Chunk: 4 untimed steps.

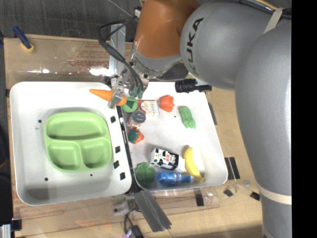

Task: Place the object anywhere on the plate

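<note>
A green plate [48, 139] with three compartments lies in the left bin [25, 103]. An orange toy carrot [101, 94] with a green top [131, 104] hangs level over the left bin's far right corner, just beyond the plate's far right edge. My gripper [119, 96] reaches down from the orange-banded wrist and is shut on the carrot near its thick end, with the pointed tip sticking out to the left.
The right bin [208, 133] holds a red pepper [167, 102], a green pickle [186, 116], a banana [192, 163], a blue bottle [173, 178], a cow-patterned box [164, 158], a green ball [144, 172], a small can [138, 117] and an orange piece [134, 135]. The arm looms over its far side.
</note>
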Each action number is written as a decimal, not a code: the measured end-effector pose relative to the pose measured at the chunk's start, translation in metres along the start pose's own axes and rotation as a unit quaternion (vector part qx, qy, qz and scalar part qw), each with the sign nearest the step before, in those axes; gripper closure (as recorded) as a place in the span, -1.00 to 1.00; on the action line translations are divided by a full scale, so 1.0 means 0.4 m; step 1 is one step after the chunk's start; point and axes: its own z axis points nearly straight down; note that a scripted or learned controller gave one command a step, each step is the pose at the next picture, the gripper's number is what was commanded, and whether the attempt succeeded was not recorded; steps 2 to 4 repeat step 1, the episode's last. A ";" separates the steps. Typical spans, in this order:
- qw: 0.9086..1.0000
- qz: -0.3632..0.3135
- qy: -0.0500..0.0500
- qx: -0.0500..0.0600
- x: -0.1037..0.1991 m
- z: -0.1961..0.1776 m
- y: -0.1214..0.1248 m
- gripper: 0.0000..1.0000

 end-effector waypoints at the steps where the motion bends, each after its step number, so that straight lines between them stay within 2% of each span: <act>1: 1.000 0.000 0.000 0.000 0.000 0.000 0.000 -1.00; 4: 1.000 0.000 0.000 0.000 0.000 0.000 0.000 -1.00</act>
